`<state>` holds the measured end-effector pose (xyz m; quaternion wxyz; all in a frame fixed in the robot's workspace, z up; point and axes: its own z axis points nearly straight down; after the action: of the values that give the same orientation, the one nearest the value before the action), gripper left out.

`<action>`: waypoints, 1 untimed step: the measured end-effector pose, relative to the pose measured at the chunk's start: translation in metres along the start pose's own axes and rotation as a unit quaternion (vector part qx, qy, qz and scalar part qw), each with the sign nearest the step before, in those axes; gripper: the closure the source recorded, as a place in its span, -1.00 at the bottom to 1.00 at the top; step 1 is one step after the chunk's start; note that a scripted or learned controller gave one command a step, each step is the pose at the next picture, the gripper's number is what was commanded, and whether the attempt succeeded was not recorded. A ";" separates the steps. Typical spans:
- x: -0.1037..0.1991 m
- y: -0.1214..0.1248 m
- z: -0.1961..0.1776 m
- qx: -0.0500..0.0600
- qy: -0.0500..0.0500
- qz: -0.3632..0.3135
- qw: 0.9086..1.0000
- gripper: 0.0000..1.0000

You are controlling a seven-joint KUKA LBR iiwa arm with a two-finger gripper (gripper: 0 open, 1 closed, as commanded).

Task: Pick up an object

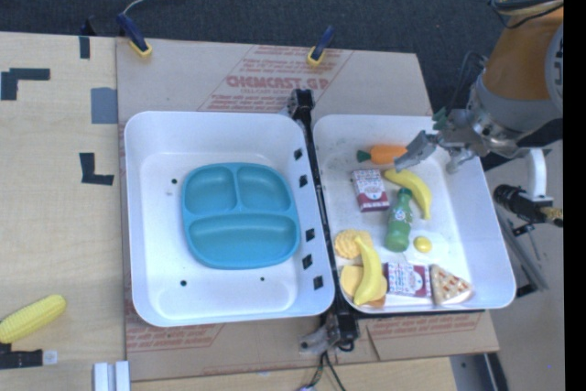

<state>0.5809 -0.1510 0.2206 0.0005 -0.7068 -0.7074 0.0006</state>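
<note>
Bananas and other toy food crowd the right bin (499,275), and my hand (438,151) hangs over its upper part with both fingers spread open and nothing between them. Just below the hand lies a small yellow banana (414,190), curved and smooth; whether the lower fingertip touches it I cannot tell. Beside the hand, toward the bin's divider, sits an orange carrot (388,153), and below that a red and white carton (370,190) lying flat. A green bottle (399,222) rests past the banana, with a small yellow round piece (421,244) next to it. Farther from the hand, along the bin's near edge, I see a larger banana (369,275) draped over a ridged yellow piece, a second printed carton (406,280), and a pizza slice (449,286). Well away, in the left bin (146,224), a glossy blue divided plate (242,213) lies flat. A yellow corn cob (32,316) sits out on the table (55,224).
</note>
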 end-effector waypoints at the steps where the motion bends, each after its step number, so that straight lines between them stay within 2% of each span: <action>1: 0.020 0.060 0.100 0.001 0.000 0.000 1.000 -1.00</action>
<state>0.6408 -0.1307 0.1203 0.0013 -0.7067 -0.7075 0.0010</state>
